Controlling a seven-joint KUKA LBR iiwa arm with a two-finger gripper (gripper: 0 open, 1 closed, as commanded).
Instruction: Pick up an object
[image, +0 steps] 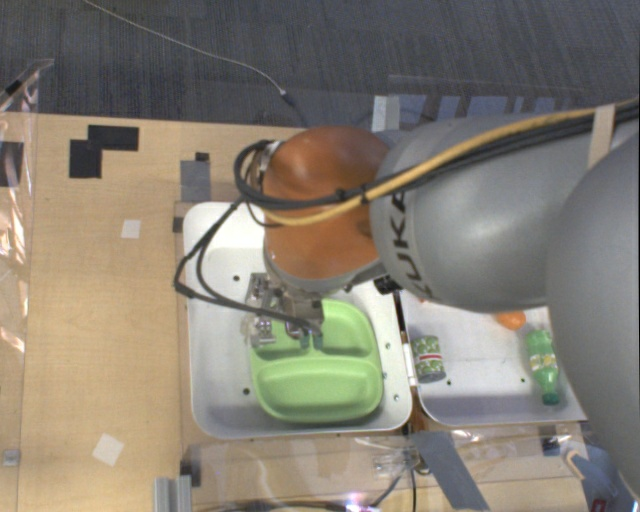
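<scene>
We judge the green divided tray (320, 385), at the left bin's (215, 400) front edge, light, stiff and slick, best pinched by its rim; end effector (287, 325) state: we cannot tell.

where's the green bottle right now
In the camera view the green bottle lies in the right-hand bin, near its right side, just below a small orange object and across from a small can.

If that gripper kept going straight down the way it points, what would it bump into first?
Most likely the green divided tray in the left bin: the gripper hangs over the tray's upper-left rim, though its height above it is unclear.
</scene>
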